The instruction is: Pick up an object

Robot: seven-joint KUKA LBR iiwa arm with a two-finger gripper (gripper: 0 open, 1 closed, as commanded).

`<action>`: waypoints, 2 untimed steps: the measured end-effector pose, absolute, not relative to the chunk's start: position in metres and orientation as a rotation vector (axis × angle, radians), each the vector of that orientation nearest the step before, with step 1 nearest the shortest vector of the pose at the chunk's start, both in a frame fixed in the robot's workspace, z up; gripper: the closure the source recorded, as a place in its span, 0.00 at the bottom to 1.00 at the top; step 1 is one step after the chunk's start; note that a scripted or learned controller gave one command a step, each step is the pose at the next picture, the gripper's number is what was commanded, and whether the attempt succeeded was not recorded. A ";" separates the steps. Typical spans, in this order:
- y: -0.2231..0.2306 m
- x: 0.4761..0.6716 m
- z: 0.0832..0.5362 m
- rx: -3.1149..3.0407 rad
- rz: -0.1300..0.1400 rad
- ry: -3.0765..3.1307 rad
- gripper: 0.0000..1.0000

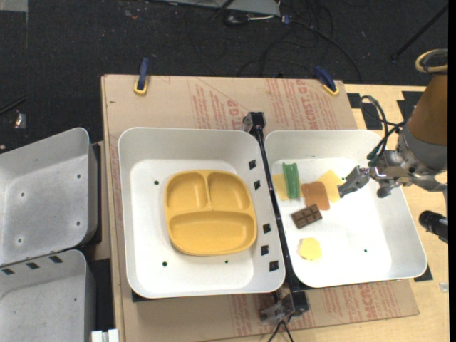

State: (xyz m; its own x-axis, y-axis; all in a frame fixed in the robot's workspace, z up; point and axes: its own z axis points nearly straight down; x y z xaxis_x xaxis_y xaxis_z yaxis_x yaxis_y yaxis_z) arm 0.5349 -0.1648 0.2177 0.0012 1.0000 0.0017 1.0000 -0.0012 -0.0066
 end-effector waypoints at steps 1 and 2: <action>-0.170 0.537 0.172 -2.221 0.004 -2.217 0.00; -0.161 0.538 0.111 -2.218 0.004 -2.217 0.00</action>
State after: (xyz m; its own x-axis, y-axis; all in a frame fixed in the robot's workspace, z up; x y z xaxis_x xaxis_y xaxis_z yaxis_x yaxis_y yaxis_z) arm 0.5383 -0.1610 0.1114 0.0003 1.0000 0.0020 1.0000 -0.0003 -0.0058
